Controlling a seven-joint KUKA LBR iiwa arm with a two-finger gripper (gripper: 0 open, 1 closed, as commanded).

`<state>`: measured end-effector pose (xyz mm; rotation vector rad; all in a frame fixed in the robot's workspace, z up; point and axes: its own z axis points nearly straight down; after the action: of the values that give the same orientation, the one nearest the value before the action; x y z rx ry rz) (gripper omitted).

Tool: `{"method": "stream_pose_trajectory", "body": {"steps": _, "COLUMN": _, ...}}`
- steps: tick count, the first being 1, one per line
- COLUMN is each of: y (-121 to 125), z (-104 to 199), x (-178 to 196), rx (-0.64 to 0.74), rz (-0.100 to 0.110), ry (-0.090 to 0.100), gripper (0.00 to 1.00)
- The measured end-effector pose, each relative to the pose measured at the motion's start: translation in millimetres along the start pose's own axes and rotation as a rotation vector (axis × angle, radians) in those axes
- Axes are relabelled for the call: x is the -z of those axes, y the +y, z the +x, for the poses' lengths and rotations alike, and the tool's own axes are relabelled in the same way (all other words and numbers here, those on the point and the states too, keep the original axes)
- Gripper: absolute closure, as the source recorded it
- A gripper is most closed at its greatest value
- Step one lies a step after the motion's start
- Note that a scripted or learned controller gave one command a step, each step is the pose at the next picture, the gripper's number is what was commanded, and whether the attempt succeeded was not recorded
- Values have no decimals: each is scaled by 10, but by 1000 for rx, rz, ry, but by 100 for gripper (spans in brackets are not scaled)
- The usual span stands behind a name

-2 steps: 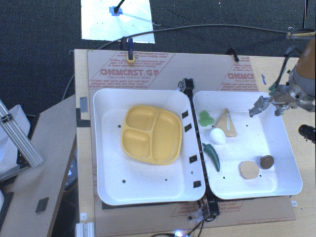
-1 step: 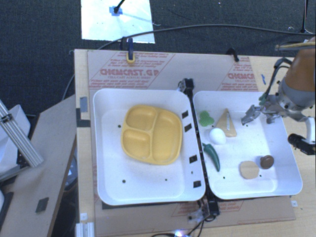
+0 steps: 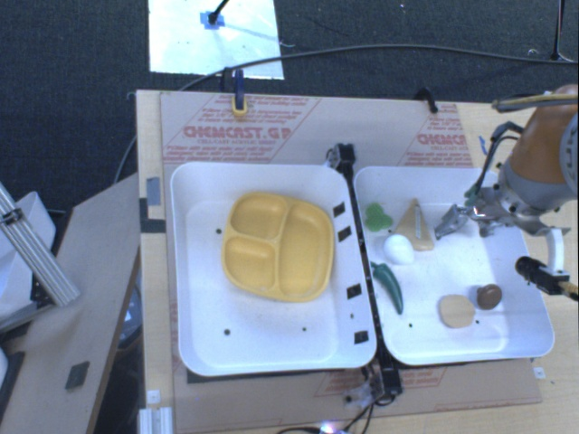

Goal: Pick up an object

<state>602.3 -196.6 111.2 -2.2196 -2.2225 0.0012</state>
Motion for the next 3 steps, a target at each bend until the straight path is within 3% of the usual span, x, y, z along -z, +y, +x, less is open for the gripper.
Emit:
{"method": "stream_pose_trajectory", "body": {"steps": 1, "y": 8, "z": 4, "x": -274, "rx": 0, "rz": -2, "ry": 0, "gripper": 0}}
{"method": "stream_pose_trajectory", "body": {"steps": 2, "y": 22, "z": 4, "x": -151, "rx": 1, "rz": -6, "ry": -2, "gripper": 100}}
{"method": "stream_pose_trajectory", "body": {"steps": 3, "y": 83, "z": -11, "x": 491, "rx": 4, "rz": -8, "ry": -2, "gripper": 100}}
